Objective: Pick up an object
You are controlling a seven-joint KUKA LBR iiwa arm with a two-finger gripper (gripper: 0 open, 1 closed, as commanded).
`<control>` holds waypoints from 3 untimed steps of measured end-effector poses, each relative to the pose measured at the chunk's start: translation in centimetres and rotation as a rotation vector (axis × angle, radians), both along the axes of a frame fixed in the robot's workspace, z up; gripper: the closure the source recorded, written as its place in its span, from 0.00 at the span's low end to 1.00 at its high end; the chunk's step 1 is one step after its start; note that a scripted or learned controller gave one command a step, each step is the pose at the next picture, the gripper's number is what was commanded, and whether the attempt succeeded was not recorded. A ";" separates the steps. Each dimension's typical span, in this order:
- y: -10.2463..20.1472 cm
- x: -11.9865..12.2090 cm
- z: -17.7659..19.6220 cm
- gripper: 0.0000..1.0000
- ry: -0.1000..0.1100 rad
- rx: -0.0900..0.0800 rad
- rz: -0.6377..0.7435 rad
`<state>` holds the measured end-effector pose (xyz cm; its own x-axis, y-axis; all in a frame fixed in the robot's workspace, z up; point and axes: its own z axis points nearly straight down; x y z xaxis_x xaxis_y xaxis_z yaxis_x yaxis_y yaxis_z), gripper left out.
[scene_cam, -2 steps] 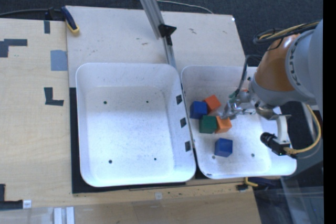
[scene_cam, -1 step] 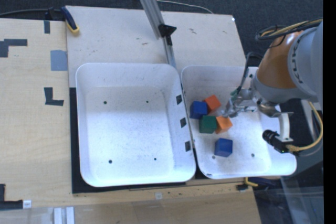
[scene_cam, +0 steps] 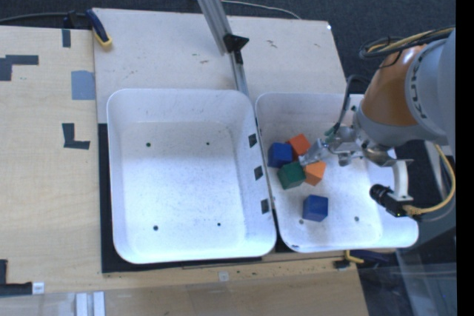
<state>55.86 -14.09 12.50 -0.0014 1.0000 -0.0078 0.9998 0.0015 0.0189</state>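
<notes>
- Nearest the bench's front edge, a lone blue cube (scene_cam: 315, 207) sits in the right bin (scene_cam: 385, 233), apart from the others.
- Just beyond it, a green cube (scene_cam: 292, 175) and an orange cube (scene_cam: 315, 172) lie side by side, touching.
- The gripper (scene_cam: 317, 154) is down among this cluster, right above the orange cube; how wide its pincer stands, I cannot tell.
- Farther back sit a second blue cube (scene_cam: 280, 154) and another orange cube (scene_cam: 299, 143).
- The left bin (scene_cam: 118, 159) lies alongside.
</notes>
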 end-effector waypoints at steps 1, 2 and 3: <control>0.1 -0.1 0.9 1.00 0.004 0.001 0.001; 7.7 1.5 7.0 1.00 0.015 0.011 0.008; 11.0 -0.2 7.7 1.00 0.022 0.010 0.003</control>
